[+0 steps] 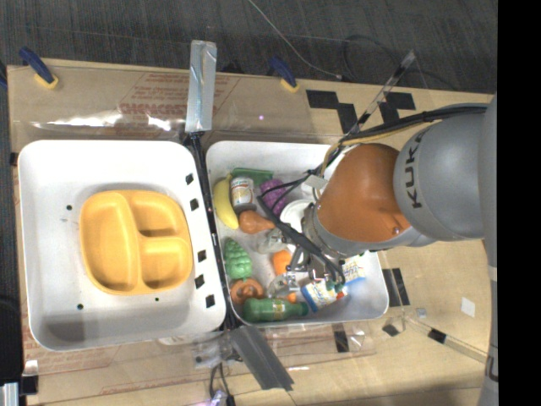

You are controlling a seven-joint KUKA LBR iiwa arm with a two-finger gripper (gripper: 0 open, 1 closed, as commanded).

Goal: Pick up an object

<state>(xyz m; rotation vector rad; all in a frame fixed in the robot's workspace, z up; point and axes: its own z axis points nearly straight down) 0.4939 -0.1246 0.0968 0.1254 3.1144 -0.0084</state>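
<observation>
My gripper [306, 275] hangs low over the front middle of the right bin [372, 304], under the arm's orange band [359, 197]. It is among a pile of toy food: an orange carrot piece [280, 261] just to its left, a blue and white bottle [325, 293] just to its right, and a dark green cucumber [274, 309] in front of it. Further left lie a yellow banana [224, 204], a small can [242, 192], purple grapes [275, 195], a brown-orange piece [254, 222] and a green knobbly piece [237, 259]. The arm hides the bin's right half.
The left bin [42, 193] holds a yellow divided plate [135, 239]. A divider edge with black tabs [203, 252] separates the two bins. A brown ring-shaped toy [247, 291] lies at the right bin's front left. Cables run across the bench behind the bins.
</observation>
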